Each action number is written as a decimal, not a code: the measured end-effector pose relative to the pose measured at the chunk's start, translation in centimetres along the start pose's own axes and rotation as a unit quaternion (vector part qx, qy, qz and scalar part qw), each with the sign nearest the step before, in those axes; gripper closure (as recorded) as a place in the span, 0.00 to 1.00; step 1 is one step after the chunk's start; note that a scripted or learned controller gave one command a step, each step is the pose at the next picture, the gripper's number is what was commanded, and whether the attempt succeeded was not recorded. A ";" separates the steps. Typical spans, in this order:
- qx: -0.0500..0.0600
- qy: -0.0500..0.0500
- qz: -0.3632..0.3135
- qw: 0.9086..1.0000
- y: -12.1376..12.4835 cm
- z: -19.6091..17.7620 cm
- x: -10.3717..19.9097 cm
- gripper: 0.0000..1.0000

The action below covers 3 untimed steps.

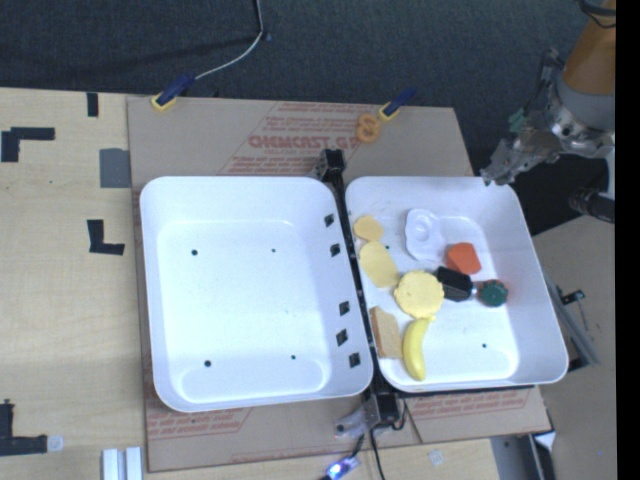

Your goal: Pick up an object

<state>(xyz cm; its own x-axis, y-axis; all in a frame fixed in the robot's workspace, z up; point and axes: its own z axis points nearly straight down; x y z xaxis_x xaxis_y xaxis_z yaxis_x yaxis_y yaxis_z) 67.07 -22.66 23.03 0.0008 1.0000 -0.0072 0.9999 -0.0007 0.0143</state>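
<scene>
The right bin (530, 258) holds several small objects. A yellow banana (414, 349) lies near its front, with a yellow round piece (418, 293) just behind it and two more yellow pieces (376, 262) toward the left wall. A white object (421, 230), an orange piece (463, 258), a black piece (454, 284), a dark green piece (491, 292) and a tan slab (385, 330) lie among them. My gripper (497, 173) hangs above the bin's back right corner, apart from all the objects, with nothing visibly in it.
The left bin (160, 268) sits beside the right one on a cardboard sheet (290, 138). Black clips (345, 308) line the shared wall between the bins. An orange ring (368, 126) lies on the cardboard behind the bins.
</scene>
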 end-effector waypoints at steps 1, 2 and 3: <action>0.002 0.002 -0.001 1.000 0.0 -9.0 0.2 1.00; 0.005 0.003 -0.002 1.000 0.0 -12.4 2.5 1.00; 0.005 0.004 -0.002 1.000 0.1 -15.9 4.8 1.00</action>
<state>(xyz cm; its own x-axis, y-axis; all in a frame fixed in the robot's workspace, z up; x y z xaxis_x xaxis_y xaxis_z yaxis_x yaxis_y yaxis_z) 66.92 -17.77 38.91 -0.0039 1.0000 -0.0002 1.0000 0.0039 0.0039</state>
